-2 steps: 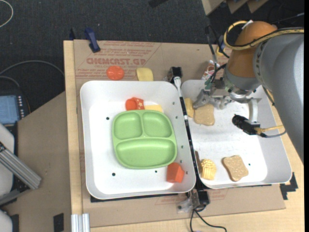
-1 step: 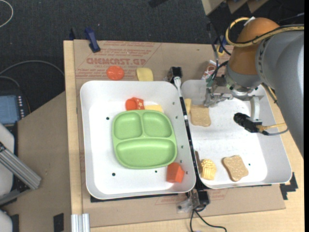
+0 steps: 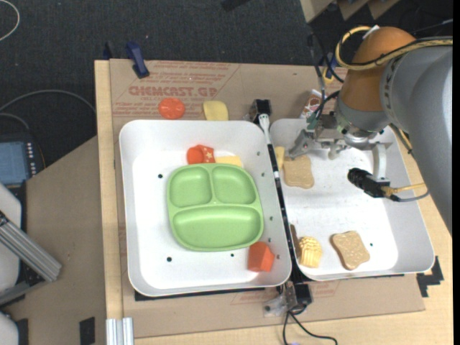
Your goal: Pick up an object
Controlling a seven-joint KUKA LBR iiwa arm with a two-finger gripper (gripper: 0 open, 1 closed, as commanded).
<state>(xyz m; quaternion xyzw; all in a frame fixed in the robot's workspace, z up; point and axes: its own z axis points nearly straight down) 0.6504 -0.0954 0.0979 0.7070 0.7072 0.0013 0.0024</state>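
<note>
The end effector (image 3: 297, 149), its opening impossible to judge, hangs low just above the toast slice (image 3: 298, 172), so the approach step needs a final descent.

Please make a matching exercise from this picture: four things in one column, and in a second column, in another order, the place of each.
Things:
1. green plate
2. corn piece
3. orange disc
4. slice of bread

Places:
A. on the brown board behind the left bin
B. in the right bin, top left part, just below the tool
C. in the middle of the left bin
D. in the right bin, bottom left corner

Pairs: 1-C, 2-D, 3-A, 4-B
</note>
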